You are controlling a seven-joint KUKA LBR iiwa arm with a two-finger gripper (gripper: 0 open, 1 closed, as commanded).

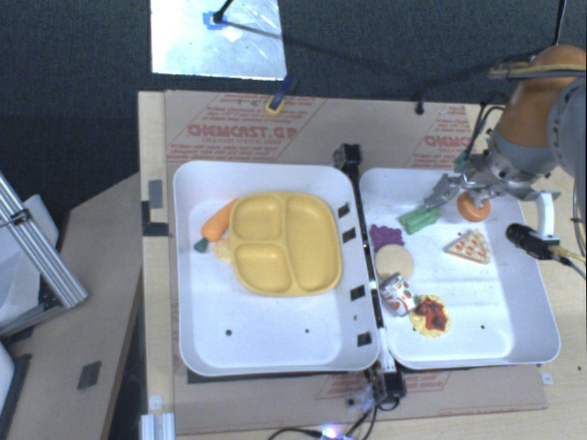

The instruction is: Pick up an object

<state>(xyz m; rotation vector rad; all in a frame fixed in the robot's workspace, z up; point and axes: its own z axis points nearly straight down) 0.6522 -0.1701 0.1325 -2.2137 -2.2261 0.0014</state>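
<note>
The claw (447,191) hangs low over the far part of the right bin (523,337), its grey metal fingers (439,193) pointing toward the left; whether they stand apart or together cannot be told, and nothing is seen between them. Just below and left of the claw lies a green block-shaped piece (419,219), long and flat-sided, its near end close to the fingertips. Just right of the claw sits a small round orange object (473,207), smooth and glossy. Nearer the viewer and to the right of the claw rests a triangular pizza-slice toy (468,247) with a speckled top. Left and nearer from the claw are a purple lumpy cluster (386,236), a pale round disc (394,262), a small red-and-white crumpled item (397,293), and a red and yellow ragged-edged piece (430,314).

Well to the left of the claw, in the left bin (197,337), lies a yellow plastic divided plate (280,243) with three rounded compartments, and a tapered orange carrot toy (216,222) touches its far left edge. Both bins are smooth white plastic, standing on a brown cardboard sheet (238,122) on the tabletop (101,246).
</note>
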